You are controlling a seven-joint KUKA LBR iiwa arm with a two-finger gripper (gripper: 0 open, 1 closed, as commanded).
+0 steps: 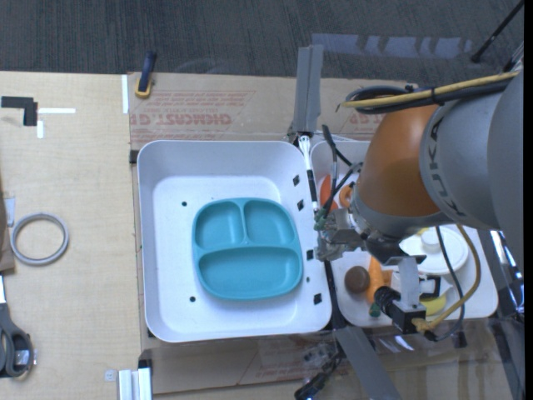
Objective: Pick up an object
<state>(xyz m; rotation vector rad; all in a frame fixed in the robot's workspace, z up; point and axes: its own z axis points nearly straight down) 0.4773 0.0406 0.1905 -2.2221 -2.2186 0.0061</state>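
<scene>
My gripper [340, 245] hangs low over the left part of the right bin [358, 311], largely hidden under the orange wrist band and grey arm. Just below it in that bin lie a brown round object [356, 280] and a small orange piece [377, 272]. A white round dish [445, 247] lies further right, partly under the arm. A yellow item [434, 307] rests near the bin's front edge, and an orange object [325, 192] peeks out at the bin's back left. What sits directly beneath the gripper is hidden.
The left bin [162, 182] holds a teal divided plate [247, 248]. A grey tape ring [37, 238] and scissors [15, 348] lie on the bench at the far left. Cables loop around the wrist over the right bin.
</scene>
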